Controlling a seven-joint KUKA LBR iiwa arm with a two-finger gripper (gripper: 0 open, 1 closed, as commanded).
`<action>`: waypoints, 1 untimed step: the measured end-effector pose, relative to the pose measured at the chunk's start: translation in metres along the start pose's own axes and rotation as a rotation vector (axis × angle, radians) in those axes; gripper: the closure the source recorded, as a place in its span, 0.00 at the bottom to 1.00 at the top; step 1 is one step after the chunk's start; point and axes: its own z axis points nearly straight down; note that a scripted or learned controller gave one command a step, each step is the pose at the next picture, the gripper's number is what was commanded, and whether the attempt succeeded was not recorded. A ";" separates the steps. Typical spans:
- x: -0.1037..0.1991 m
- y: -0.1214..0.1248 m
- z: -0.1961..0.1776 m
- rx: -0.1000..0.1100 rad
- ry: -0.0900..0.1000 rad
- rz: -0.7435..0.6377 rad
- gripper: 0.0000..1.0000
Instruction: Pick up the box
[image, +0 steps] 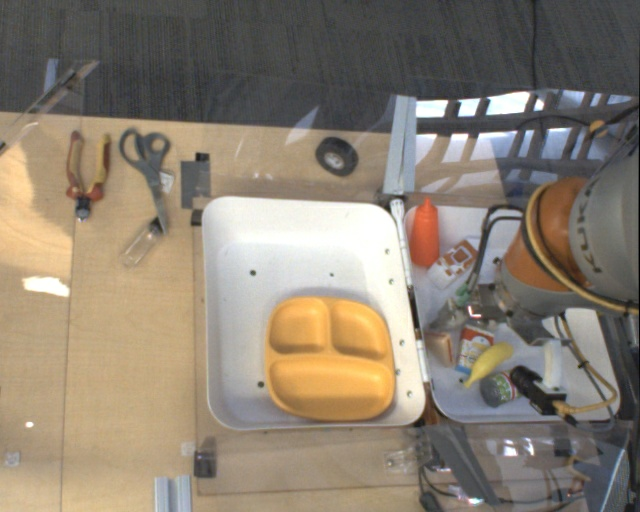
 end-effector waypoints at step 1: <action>0.007 -0.039 -0.002 -0.006 -0.008 0.043 0.00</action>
